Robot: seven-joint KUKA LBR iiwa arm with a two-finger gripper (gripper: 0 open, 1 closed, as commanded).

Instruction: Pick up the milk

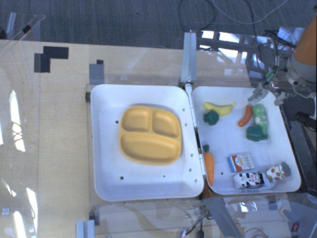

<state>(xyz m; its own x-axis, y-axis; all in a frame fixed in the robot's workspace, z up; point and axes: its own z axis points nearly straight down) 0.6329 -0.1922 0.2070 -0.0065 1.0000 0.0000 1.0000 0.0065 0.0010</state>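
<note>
- Two white bins are sitting side by side in the camera view: the left bin [104,133] is holding a yellow divided tray [150,134], and the right bin [225,143] is holding the loose groceries.
- Lying along the right bin's near edge, the milk [249,180], a carton with black cow patches, is resting on its side between a small orange-and-blue box [240,161] and a little cup [278,172].
- Sharing that bin are a banana [220,107], a dark green vegetable [211,117], a small carrot [245,116], a green packet [260,119], a green pepper [254,133], and a bigger carrot [208,167] lying against the left wall.
- Hovering at the bin's far right corner, the gripper [266,91] is showing its fingers parted and holding nothing, well apart from the milk.
- Judging by this, the approach step is only beginning; the next move is calling for travel toward the near edge, then a descent straddling the carton without nudging the box or cup.
</note>
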